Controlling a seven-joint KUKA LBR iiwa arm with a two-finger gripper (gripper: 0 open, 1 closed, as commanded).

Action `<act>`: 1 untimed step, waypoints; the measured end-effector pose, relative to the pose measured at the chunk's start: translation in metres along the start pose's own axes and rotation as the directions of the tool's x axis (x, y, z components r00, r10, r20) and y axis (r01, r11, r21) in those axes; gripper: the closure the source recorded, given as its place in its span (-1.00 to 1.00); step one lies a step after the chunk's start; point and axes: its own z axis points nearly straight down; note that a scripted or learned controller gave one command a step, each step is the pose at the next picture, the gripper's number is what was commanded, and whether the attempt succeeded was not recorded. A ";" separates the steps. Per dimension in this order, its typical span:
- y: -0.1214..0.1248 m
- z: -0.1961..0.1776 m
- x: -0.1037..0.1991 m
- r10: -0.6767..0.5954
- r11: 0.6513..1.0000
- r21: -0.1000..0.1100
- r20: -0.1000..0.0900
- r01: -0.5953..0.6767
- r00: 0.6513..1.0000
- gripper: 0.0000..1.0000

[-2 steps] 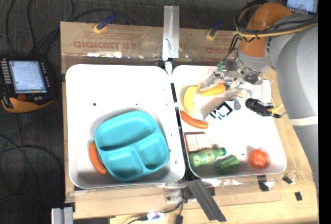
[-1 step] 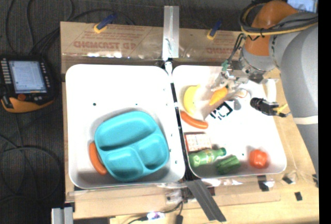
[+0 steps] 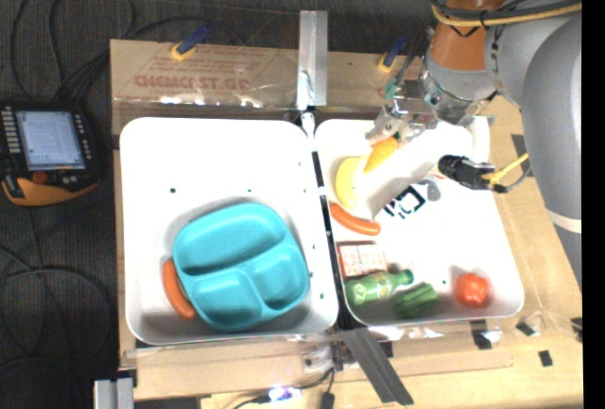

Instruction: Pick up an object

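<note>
Right bin (image 3: 492, 237): claw (image 3: 395, 135) near far rim, floor beside open.

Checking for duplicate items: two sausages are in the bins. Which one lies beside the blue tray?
The sausage in the left bin, tucked against the blue tray's left edge. The other sausage lies in the right bin, next to a yellow banana.

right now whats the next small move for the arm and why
Probably a short, straight lift. The pincer sits at the right bin's back edge with an orange carrot-like piece at its tip, just above the yellow item. Whether it's truly gripped isn't clear, so lifting slowly would test that.
</note>
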 end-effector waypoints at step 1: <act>-0.020 -0.017 -0.019 -0.070 0.998 0.001 0.003 0.070 0.998 1.00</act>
